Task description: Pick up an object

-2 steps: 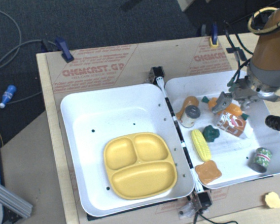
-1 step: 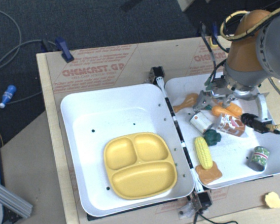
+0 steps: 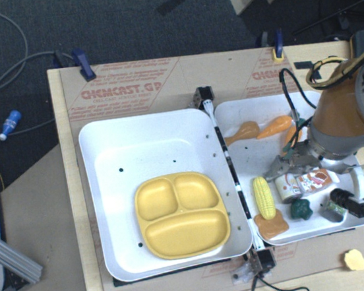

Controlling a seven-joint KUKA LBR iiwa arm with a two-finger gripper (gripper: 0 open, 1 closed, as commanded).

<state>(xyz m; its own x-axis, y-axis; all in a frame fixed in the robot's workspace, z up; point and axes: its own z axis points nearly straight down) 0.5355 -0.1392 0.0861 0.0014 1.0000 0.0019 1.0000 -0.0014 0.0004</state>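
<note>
White plastic bins are seen side by side on the bench (image 3: 127,82), which is covered by brown cardboard printed in red. The left bin (image 3: 104,158) sits at the frame's centre and holds a yellow tray (image 3: 181,215) with three compartments, lying flat toward the lower part of the bin. The right bin (image 3: 250,109) lies at the right of the frame and is crowded with small things. A corn cob (image 3: 263,197) is placed along its left wall, with an orange-brown piece (image 3: 272,225) just below it. A dark green lump (image 3: 301,209) is found near the lower middle, and a white can with a red label (image 3: 300,184) lies on its side just above the lump. Two orange pieces (image 3: 259,128) rest in the upper part of the bin.

The arm (image 3: 341,114) is lowered into the right bin from the right of the frame. The gripper (image 3: 291,164) is positioned directly over the can, near or touching it; whether the gripper is wide or narrow cannot be told, and no object is seen lifted. A yellow piece (image 3: 354,259) lies on the bench at the lower right, outside the bins.
</note>
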